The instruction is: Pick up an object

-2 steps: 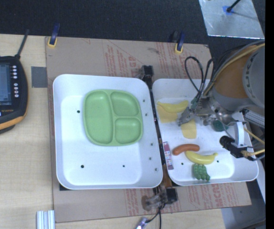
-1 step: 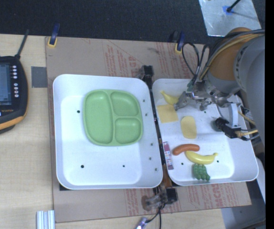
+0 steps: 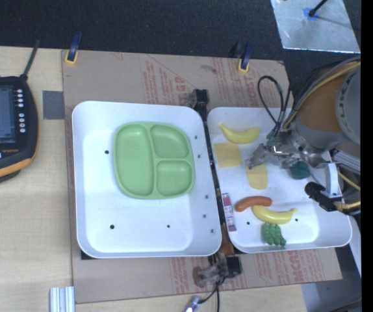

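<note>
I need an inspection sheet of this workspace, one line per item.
Surface: brown cardboard sheet bearing two shallow white bins, left bin, right bin.
Job's things: in right bin, two yellow toy bananas, two pale yellow slabs, red sausage, green leafy toy.
Clutter: green divided plate in left bin.
Grippers: two-finger gripper low over right bin.
Cables: black cable looping at the arm.
Surroundings: orange-edged control pendant at left.
</note>
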Controlling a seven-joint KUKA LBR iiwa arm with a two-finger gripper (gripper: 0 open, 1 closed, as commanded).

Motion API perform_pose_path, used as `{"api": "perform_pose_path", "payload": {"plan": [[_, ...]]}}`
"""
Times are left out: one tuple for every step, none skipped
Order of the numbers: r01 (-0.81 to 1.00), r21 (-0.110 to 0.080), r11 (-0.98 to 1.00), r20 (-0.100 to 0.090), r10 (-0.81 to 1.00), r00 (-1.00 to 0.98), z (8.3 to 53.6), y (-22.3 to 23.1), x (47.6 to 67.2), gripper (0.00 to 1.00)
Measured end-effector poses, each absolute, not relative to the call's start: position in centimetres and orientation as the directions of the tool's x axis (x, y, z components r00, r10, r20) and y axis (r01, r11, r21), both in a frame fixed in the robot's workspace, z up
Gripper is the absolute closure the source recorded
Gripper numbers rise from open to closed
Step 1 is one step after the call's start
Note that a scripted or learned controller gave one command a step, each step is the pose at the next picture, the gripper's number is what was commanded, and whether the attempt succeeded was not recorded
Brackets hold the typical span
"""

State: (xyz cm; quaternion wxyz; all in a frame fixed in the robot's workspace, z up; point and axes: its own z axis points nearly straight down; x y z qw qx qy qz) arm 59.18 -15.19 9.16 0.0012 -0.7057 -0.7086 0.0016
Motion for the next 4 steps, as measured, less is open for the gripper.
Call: {"api": "perform_pose_path", "payload": {"plan": [[1.000, -0.006, 0.005, 0.001, 1.000, -0.005, 9.1, -11.3, 51.5, 0.00], [1.000, -0.007, 0.009, -0.001, 1.000, -0.009, 10.1, -11.4, 51.5, 1.00], [1.000, -0.007, 0.008, -0.001, 1.000, -0.009, 10.1, -11.4, 51.5, 0.00], [1.000, -0.003, 0.003, 0.000, 1.000, -0.003, 9.2, -11.2, 57.2, 0.00]]}}
